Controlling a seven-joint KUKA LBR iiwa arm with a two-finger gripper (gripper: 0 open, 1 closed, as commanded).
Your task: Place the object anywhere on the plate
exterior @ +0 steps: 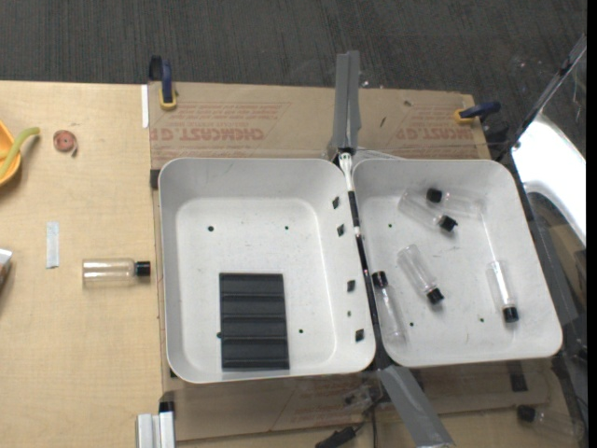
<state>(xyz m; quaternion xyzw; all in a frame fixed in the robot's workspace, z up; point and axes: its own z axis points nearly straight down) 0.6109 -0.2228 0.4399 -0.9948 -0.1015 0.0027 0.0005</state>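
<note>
White plastic bins sit side by side on the surface. The left bin has a black ridged plate lying flat near its front edge. The right bin has five clear little bottles with black caps, lying apart from each other. One more bottle lies outside, left of the bins. I cannot tell how the pincer is.

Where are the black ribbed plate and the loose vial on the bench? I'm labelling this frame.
black ribbed plate (253,321), camera view, middle of its ridged top, in the left bin.
loose vial (114,270), camera view, its clear body, left of the bins.
</note>
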